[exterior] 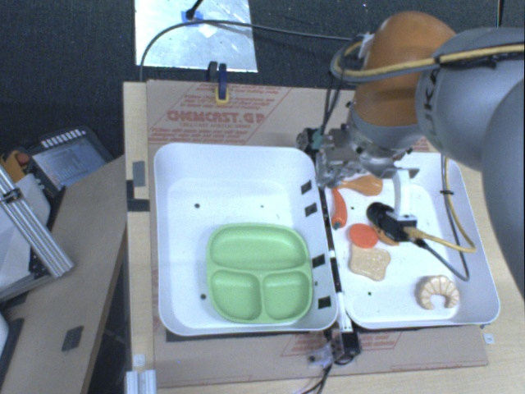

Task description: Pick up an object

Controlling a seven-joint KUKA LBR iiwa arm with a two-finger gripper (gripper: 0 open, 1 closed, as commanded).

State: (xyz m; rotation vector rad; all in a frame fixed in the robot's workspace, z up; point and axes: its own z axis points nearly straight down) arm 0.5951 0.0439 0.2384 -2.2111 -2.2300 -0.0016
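The green divided plate (261, 272) is sitting in the left bin (176, 179). In the right bin (480, 294), the carrot (338, 208) is lying along the left wall, and the gripper (335, 171) is hovering just behind it; whether it is apart or together I cannot tell. It should be descending straight, straddling the carrot's width.

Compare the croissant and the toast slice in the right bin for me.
The croissant is curved and ridged; the toast slice is flat and roughly square. The croissant lies alone near the bin's front right corner; the toast touches a round red piece. Both are pale tan.
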